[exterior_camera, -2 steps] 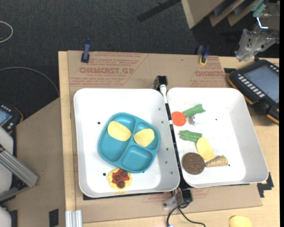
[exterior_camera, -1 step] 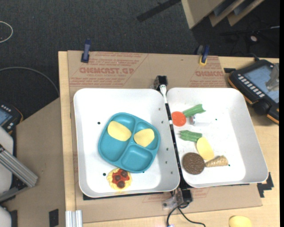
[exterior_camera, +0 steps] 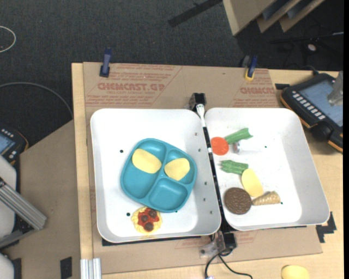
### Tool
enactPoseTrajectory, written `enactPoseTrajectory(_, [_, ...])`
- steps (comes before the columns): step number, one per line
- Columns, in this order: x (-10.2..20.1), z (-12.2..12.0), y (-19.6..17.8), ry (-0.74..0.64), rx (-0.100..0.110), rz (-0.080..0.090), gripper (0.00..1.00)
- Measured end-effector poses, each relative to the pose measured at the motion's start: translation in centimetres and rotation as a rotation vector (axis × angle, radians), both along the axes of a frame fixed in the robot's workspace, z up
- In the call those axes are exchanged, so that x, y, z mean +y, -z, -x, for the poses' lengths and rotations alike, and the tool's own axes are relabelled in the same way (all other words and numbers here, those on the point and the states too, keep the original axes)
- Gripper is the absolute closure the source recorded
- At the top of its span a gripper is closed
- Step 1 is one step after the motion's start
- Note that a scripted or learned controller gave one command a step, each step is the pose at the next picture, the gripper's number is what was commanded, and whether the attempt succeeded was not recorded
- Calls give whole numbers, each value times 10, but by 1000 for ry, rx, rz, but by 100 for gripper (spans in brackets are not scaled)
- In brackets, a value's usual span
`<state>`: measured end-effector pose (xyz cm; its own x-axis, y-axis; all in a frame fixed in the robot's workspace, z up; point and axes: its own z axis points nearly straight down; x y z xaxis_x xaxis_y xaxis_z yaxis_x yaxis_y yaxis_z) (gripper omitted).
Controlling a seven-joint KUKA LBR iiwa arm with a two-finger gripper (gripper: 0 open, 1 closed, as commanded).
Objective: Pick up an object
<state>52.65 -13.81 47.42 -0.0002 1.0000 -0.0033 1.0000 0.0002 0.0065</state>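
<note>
Target the brown cookie (exterior_camera: 238,200) at the right bin's (exterior_camera: 305,163) six o'clock; gripper state cannot be told.

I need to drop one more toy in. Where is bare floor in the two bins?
Right bin: open along its right side. Its left side is crowded, orange disc down to brown cookie. Left bin: bare strips beside the blue divided plate.

A robotics lab: clamped cardboard bench (exterior_camera: 163,82), teach pendant (exterior_camera: 313,103).

Dark carpet floor (exterior_camera: 49,38) surrounds a cardboard-topped bench (exterior_camera: 163,82); perhaps shelving (exterior_camera: 272,16) behind
</note>
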Motion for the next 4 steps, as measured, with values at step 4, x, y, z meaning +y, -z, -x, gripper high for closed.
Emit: enactPoseTrajectory(4, [-66,45,26,-3,-8,6,100])
